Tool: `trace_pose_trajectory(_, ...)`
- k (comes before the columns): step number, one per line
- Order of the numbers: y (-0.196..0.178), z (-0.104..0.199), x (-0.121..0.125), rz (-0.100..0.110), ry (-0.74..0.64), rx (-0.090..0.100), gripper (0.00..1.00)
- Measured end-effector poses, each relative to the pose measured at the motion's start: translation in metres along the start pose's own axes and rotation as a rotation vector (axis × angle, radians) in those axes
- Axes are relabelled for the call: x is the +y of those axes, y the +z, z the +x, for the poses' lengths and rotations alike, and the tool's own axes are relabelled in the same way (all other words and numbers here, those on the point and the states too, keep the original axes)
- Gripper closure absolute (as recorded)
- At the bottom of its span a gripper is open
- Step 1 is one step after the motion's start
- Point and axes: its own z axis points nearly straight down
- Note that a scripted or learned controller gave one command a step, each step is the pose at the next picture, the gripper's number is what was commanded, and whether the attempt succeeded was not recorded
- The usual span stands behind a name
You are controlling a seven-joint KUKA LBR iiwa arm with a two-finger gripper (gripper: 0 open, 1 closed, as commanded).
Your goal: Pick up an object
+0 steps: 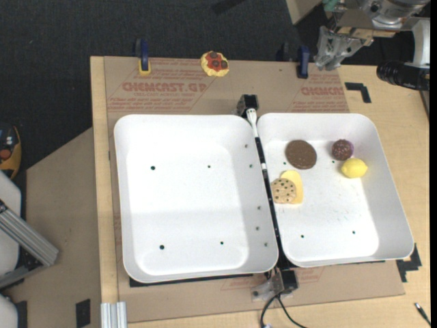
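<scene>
The right bin [382, 203] holds a round brown cookie [300, 154], a dark purple ball [342, 148], a yellow lemon [354, 168] and a chocolate-chip cookie [284, 190] lying on a pale yellow piece [292, 178]. My gripper [330, 52] hangs at the top right, above the bench behind the right bin, well clear of all the objects. Nothing shows between its fingers.
The left bin [136, 183] sits beside the right one, with a black divider clamp [248, 105] at their far junction. A small yellow and red toy [214, 63] lies on the cardboard behind the left bin. Blue clamps [143, 55] hold the board.
</scene>
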Motion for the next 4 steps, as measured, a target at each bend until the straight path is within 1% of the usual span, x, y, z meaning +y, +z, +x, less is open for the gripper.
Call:
trace_pose_trajectory(1, -0.068, -0.202, 0.015, -0.002, 0.008, -0.006, 1.0)
trace_pose_trajectory(2, -0.077, -0.191, 0.017, -0.001, -0.005, -0.003, 1.0)
trace_pose_trajectory(4, -0.099, -0.191, 0.018, -0.009, -0.007, -0.009, 1.0)
